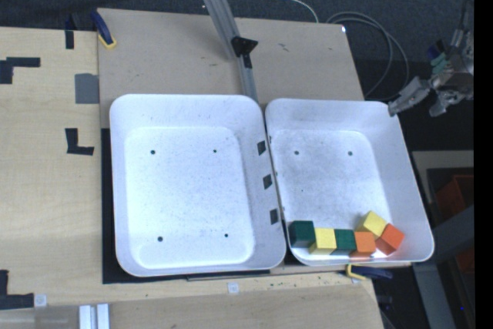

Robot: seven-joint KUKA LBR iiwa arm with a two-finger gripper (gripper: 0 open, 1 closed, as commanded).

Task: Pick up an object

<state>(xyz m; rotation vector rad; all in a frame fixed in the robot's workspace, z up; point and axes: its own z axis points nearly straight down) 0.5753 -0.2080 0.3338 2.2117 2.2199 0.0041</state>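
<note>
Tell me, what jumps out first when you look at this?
The bright blocks catch the eye first: green, yellow and orange ones bunched in the near corner of the right bin. Next comes the big left bin beside it, and a grey pole slanting down from the top to the spot where the bins meet. The end effector sits off at the right edge, beyond the right bin.

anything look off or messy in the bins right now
Nothing spilled or damaged. The blocks are all crowded into the near corner of the right bin: dark green block, yellow block, orange block and others, some tilted against the wall. The claw sits outside the bins, beyond the right bin's far corner.
</note>
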